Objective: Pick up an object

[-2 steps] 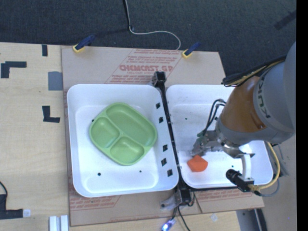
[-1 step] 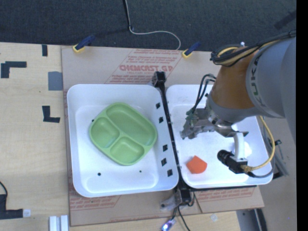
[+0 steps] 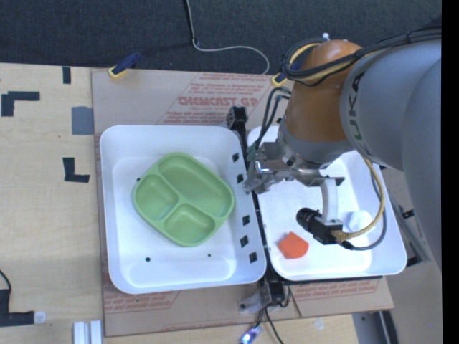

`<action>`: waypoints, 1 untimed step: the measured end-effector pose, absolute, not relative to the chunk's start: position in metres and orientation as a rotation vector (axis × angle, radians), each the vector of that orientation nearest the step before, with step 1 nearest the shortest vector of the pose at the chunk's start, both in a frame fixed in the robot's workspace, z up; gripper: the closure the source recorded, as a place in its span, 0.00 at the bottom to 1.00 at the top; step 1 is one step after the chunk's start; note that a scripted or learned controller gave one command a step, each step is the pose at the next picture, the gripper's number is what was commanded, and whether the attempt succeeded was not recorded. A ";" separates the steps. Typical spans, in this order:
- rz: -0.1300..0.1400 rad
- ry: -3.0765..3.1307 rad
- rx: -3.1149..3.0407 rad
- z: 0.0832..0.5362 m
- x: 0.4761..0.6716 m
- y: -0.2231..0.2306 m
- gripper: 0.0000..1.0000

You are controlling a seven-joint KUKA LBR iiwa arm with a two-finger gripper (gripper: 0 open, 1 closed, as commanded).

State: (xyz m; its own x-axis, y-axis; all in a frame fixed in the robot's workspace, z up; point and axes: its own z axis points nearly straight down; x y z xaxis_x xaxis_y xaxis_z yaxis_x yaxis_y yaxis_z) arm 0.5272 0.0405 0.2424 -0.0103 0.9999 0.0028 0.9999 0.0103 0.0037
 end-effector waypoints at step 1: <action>-0.007 2.222 2.224 0.205 0.527 0.013 1.00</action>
State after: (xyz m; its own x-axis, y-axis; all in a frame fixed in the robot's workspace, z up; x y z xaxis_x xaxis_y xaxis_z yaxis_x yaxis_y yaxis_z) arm 0.5267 0.0129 0.2052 0.0008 1.0000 -0.0014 1.0000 -0.0009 -0.0053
